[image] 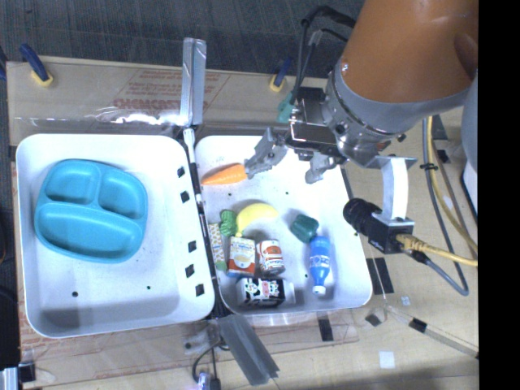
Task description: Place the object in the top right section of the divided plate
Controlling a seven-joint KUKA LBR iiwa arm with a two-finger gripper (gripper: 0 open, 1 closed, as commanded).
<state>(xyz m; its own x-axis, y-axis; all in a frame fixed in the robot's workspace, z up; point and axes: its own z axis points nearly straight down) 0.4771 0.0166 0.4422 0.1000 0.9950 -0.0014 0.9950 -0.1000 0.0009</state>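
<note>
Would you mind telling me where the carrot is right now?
The carrot lies in the right bin, near its upper-left corner, just above the lemon and left of the open gripper.

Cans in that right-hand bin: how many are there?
2. One red-labelled can sits mid-bin beside the small carton; a black-and-white can lies on its side near the front wall. Others may be hidden.

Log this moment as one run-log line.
end effector: open, nothing held, above right bin | carrot: right bin, by left finger | plate: left bin, no object in it
</note>
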